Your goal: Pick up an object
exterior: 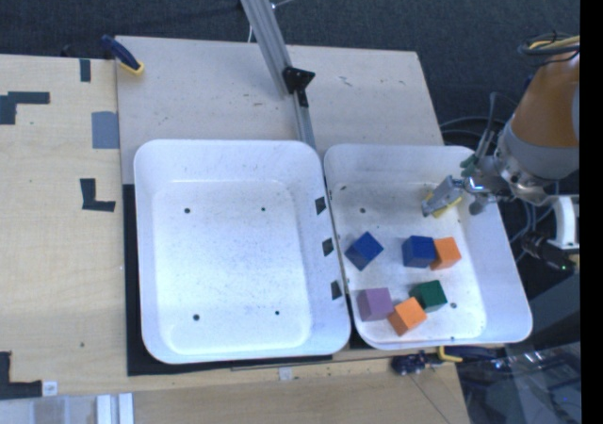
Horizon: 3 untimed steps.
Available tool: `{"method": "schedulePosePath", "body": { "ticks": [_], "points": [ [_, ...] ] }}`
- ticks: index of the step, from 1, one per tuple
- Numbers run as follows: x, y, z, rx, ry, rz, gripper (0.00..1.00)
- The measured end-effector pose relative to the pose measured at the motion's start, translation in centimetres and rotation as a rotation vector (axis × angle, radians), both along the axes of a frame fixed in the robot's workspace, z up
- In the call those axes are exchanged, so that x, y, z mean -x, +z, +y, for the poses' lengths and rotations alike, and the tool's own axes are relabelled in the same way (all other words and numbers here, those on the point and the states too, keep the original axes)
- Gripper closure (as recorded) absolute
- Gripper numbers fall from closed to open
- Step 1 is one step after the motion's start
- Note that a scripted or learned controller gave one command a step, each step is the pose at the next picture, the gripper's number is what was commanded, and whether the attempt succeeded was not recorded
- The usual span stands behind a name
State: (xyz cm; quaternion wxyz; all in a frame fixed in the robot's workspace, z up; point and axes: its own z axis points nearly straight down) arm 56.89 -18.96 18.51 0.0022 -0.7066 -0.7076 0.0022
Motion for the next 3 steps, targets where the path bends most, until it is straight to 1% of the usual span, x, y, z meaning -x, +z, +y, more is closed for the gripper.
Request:
{"method": "schedulePosePath", "body": {
  "ticks": [1,2,3],
  "points": [
    [-0.9,-5.2,0.4,0.000,0.001,0.000,0.00],
    [-1.0,-3.9,0.4,0.000,0.002,-0.004,1.00],
    [-1.5,0.9,-0.4,0.002,-0.001,-0.010,1.00]
  ]
}}
